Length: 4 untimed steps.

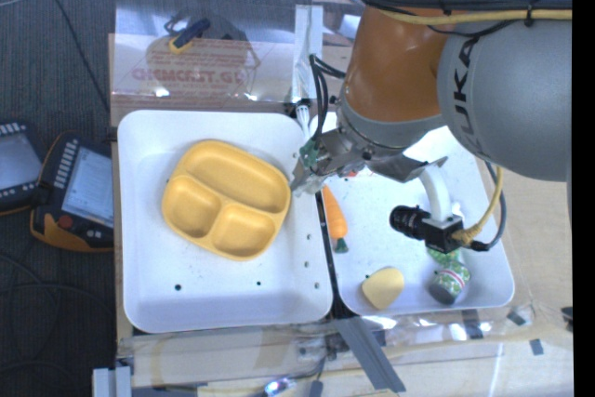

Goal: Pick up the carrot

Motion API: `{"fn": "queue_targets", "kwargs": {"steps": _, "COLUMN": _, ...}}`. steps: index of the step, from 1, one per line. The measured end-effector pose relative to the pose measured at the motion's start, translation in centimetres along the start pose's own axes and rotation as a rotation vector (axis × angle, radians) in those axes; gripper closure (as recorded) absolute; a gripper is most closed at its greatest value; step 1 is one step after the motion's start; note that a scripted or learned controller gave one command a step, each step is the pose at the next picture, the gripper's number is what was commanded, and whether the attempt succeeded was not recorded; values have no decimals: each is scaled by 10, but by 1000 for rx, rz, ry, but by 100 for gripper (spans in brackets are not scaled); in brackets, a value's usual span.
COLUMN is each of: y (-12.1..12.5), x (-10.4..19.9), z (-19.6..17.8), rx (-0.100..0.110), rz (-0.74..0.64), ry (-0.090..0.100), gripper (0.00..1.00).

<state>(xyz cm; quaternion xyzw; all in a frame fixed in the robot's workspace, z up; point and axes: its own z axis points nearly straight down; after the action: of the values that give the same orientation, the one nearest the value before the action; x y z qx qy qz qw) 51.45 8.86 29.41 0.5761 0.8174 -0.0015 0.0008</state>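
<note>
The carrot is seen lying at centre frame against the left wall of the right bin, not yet lifted. The gripper is placed just above its upper end; its opening cannot be told. Grasping and lifting are judged outstanding

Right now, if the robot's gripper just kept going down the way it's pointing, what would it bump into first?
Probably the carrot. The gripper points down near the inner edge of the right bin, and the carrot lies just below it. Height is hard to judge from above, so it could touch the bin edge instead.
</note>
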Motion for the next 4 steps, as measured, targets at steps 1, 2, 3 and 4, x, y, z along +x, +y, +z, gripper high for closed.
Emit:
{"fn": "queue_targets", "kwargs": {"steps": 1, "y": -4, "x": -8, "z": 89, "rx": 5, "rz": 482, "ry": 1, "gripper": 100}}
{"fn": "queue_targets", "kwargs": {"steps": 2, "y": 46, "x": -20, "z": 112, "rx": 3, "rz": 98, "ry": 1, "gripper": 100}}
{"fn": "queue_targets", "kwargs": {"steps": 3, "y": 10, "x": 32, "z": 37, "rx": 3, "rz": 562, "ry": -1, "gripper": 100}}
{"fn": "queue_targets", "kwargs": {"steps": 4, "y": 6, "x": 8, "z": 25, "rx": 2, "rz": 609, "ry": 0, "gripper": 100}}
